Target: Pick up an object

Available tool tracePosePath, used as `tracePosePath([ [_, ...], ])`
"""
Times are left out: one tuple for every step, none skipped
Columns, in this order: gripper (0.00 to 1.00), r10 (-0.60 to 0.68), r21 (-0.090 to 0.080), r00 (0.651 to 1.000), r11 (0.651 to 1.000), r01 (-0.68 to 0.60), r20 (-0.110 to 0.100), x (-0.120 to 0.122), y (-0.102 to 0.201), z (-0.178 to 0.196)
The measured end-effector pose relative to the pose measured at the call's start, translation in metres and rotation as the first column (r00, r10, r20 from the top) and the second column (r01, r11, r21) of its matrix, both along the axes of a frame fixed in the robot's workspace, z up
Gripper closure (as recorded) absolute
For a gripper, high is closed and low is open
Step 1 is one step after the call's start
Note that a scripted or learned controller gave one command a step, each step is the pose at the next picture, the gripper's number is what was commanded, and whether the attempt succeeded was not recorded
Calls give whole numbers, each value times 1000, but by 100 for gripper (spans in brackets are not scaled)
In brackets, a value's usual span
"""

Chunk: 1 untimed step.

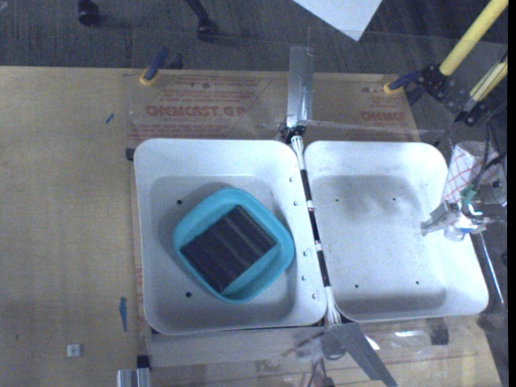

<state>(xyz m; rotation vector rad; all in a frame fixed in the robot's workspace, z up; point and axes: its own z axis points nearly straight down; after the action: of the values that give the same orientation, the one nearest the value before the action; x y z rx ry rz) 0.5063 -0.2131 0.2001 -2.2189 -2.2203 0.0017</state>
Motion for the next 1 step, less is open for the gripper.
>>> tracePosePath([
  [0, -131, -1, 991, 991, 131, 3, 40, 120, 27],
])
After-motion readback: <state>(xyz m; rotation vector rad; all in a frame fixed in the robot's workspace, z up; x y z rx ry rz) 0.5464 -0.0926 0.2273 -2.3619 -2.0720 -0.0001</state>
